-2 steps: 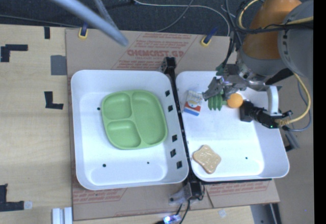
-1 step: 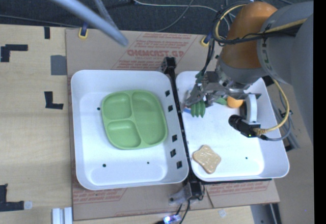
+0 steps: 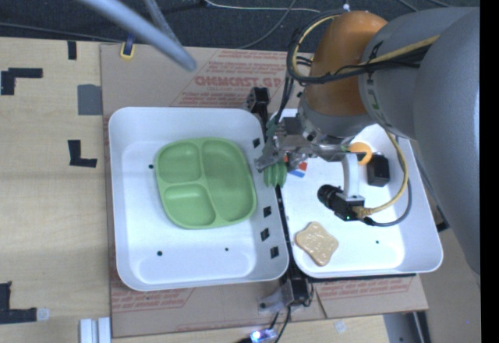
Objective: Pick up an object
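The gripper [image 3: 274, 164] hovers over the divider between the bins, closed on a small green object [image 3: 274, 174]. At nine o'clock lies the green divided plate [image 3: 206, 182].

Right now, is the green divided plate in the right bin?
No, the green divided plate lies in the left bin, while the tan biscuit lies in the right bin.

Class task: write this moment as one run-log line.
arm: over bins' divider | gripper: at green object | green tray: left bin | cracker: right bin
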`<state>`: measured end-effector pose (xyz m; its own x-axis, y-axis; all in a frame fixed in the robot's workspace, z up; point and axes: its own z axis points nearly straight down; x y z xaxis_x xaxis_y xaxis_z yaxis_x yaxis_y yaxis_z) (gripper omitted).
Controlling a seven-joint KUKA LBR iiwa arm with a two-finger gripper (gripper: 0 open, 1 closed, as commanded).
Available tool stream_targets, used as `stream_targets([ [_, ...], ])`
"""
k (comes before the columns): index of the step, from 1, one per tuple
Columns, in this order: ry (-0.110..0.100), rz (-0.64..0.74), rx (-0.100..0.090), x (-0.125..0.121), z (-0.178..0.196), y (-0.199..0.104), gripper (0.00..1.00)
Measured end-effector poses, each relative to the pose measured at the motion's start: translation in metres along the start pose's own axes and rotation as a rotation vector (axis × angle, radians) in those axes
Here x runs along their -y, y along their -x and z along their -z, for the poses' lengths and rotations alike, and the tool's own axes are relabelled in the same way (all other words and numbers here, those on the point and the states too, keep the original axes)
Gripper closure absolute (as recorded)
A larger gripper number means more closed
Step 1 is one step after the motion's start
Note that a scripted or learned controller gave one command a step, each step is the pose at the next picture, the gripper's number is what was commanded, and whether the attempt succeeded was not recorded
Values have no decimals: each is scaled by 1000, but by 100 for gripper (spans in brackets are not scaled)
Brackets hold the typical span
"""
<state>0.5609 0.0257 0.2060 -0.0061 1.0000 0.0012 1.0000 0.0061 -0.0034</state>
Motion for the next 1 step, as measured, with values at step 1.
stream_targets([
  [1,2,2,-1,15,14,-60,100],
])
